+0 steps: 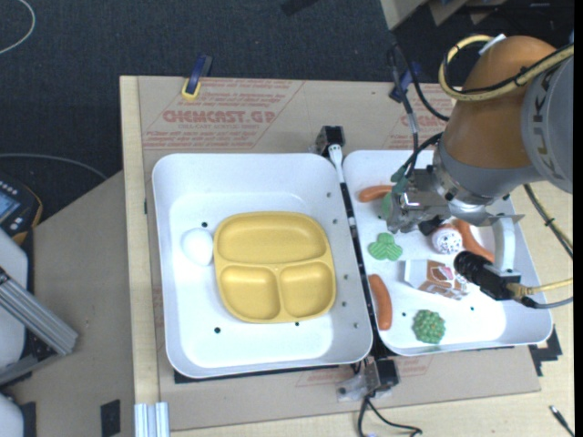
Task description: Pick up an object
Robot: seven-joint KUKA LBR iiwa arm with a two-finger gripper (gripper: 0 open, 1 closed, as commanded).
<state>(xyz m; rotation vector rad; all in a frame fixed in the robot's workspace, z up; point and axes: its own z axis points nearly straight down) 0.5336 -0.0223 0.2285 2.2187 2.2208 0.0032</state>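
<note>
My gripper (399, 209) hangs over the far left part of the right bin (510, 335). Just behind it lies a small orange sausage (373, 192). A green leafy toy (385, 248) sits just in front of it. To its right are a white spotted ball (446, 240) and an orange carrot-like piece (473, 241), partly under the wrist. A white and brown packet (439, 279), a longer orange sausage (380, 301) and a green broccoli (428, 326) lie nearer the front. Nothing shows between the fingers.
The left bin (173, 271) holds a yellow divided tray (272, 264) and a white egg-shaped thing (197, 246) beside it. The rim between the two bins (351, 235) runs close to the gripper's left. The bulky arm covers the right bin's far right corner.
</note>
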